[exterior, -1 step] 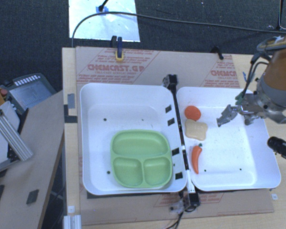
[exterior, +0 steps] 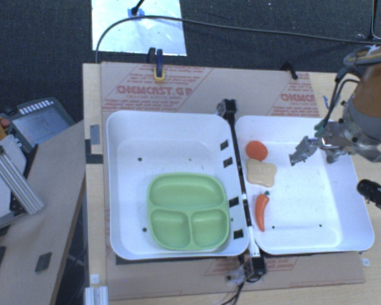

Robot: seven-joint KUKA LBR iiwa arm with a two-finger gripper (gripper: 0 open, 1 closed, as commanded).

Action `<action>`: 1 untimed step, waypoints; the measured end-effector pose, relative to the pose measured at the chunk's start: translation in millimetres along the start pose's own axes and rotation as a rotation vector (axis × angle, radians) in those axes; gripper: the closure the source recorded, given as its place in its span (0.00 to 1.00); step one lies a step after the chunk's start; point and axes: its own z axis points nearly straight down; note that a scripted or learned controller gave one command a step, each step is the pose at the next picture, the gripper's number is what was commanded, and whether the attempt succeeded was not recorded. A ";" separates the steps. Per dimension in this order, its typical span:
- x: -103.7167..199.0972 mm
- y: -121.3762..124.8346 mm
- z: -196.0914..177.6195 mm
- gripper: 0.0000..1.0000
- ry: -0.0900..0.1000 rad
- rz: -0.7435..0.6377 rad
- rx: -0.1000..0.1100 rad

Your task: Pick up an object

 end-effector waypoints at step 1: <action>-5.2 -5.9 45.3 0.00 0.000 0.002 0.003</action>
